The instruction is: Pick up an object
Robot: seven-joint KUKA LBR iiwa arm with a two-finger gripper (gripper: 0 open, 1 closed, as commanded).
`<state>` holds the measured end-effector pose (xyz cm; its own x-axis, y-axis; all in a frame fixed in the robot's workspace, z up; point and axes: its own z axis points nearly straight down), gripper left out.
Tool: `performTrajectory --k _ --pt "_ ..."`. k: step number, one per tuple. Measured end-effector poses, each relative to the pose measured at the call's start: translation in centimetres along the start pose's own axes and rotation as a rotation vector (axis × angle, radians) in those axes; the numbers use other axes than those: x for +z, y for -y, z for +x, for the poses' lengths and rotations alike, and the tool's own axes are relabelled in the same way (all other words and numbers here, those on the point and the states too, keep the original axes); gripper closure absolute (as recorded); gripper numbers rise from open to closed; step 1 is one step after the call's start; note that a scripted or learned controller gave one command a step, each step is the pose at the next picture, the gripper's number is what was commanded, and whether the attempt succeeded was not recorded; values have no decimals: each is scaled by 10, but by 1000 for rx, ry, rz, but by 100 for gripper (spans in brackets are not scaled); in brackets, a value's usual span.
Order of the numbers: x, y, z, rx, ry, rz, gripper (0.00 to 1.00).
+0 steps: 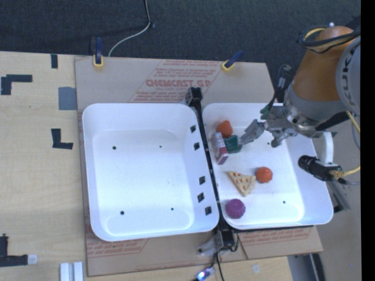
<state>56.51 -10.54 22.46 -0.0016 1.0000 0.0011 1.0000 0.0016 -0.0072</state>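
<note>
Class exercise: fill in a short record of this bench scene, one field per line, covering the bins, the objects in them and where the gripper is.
bins: two shallow white bins side by side, left bin and right bin
objects in right bin: orange ball, purple ball, tan wedge, orange-red piece, green block, red-and-white packet
gripper: over the right bin, beside the green block
grasp: cannot tell

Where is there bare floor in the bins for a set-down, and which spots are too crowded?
The left bin has bare floor from wall to wall. In the right bin, the near right corner is free, past the orange ball and purple ball. By the divider it is crowded: the gripper, green block, orange object and waffle wedge cluster together.
</note>
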Motion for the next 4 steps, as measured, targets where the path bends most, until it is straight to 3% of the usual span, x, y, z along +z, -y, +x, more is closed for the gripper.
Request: performTrajectory --k 1,2,3,4 --pt "113 85 4 5 -5 17 0" --pt "-47 20 1 -3 5 -18 0" --pt "103 88 -17 6 -4 18 0" --pt "35 32 -46 1 4 -8 0"
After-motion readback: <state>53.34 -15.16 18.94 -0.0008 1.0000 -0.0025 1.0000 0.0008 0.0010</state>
